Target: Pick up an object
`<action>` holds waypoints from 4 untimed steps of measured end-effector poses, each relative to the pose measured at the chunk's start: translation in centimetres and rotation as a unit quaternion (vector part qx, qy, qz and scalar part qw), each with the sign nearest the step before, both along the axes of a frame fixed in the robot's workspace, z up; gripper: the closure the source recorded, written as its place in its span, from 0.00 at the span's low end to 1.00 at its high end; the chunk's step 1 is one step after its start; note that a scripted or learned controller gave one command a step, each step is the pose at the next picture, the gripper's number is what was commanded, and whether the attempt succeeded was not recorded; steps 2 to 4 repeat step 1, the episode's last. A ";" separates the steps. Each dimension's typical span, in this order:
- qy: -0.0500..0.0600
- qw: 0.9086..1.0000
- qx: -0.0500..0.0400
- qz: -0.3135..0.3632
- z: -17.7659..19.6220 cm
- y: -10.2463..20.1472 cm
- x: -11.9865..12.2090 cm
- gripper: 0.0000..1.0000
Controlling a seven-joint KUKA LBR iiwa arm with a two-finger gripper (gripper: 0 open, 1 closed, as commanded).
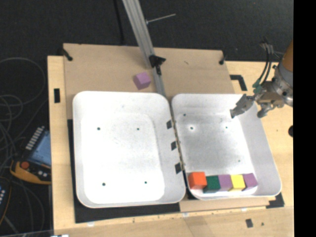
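Observation:
Along the front wall of the right bin runs a row of small blocks: orange, green, purple, yellow and another purple. My gripper hangs over that bin's far right corner, well back from the row. It is open, and nothing sits between its fingers. A further purple block lies on the bare bench behind the left bin.
A slanted metal pole rises from a clamp behind the seam between the bins. Black clips line that seam. Cables and a handheld pendant lie off the bench to the left.

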State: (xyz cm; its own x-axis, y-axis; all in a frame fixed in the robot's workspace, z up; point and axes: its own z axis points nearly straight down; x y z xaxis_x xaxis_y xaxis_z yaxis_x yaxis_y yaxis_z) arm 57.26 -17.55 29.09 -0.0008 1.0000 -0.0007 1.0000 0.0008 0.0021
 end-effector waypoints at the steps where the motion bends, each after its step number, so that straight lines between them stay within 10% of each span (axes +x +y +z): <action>1: 0.005 1.000 0.001 -0.001 -14.0 2.8 -0.6 0.00; 4: 0.005 1.000 0.001 -0.001 -14.0 2.8 -0.6 0.00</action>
